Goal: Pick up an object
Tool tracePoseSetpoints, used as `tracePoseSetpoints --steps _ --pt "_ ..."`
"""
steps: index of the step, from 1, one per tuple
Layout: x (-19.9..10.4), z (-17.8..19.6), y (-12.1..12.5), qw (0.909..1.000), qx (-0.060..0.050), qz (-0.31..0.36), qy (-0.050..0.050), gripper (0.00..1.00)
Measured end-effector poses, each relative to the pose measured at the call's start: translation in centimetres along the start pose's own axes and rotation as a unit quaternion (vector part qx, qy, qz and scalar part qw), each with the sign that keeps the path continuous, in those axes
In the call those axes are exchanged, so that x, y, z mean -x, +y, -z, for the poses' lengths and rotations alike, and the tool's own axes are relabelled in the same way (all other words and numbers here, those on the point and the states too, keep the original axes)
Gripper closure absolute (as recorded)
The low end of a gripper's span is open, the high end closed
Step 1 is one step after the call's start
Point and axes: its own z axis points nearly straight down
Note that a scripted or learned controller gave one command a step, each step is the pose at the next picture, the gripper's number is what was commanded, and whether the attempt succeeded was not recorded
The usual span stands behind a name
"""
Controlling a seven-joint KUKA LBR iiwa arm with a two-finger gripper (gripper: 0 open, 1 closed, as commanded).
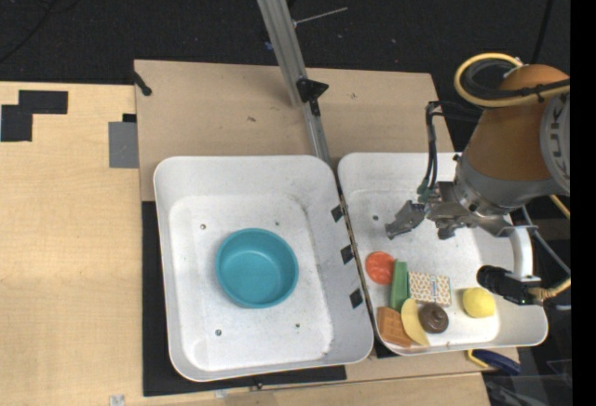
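My gripper (425,225) hangs over the middle of the right bin (372,176), its two dark fingers spread apart with nothing between them. It is open. Just below and in front of it lies a cluster of small items: a red-orange ball (379,266), a green block (399,285), a dotted square pad (429,288), a brown round piece (433,318), a yellow wedge (413,320), an orange slab (394,329) and a yellow ball (479,303). The left bin (186,190) holds a teal bowl (258,267).
A slanted metal rail (284,32) rises behind the bins and ends at their shared wall. The grey arm with its orange band (517,139) fills the right side above the right bin. A wooden bench (56,236) extends left.
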Motion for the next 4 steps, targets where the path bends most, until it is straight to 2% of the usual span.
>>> tracePoseSetpoints --steps 1,2,3,4 --pt "-0.1 -6.2 0.3 1.0 0.0 0.0 0.0 0.0" --pt "-0.2 -10.0 0.4 1.0 0.004 0.0 0.0 0.0" --pt "-0.1 -8.9 0.4 1.0 0.004 -0.001 0.0 1.0" --pt "-0.1 -4.7 0.7 1.0 0.004 -0.001 0.0 1.0"
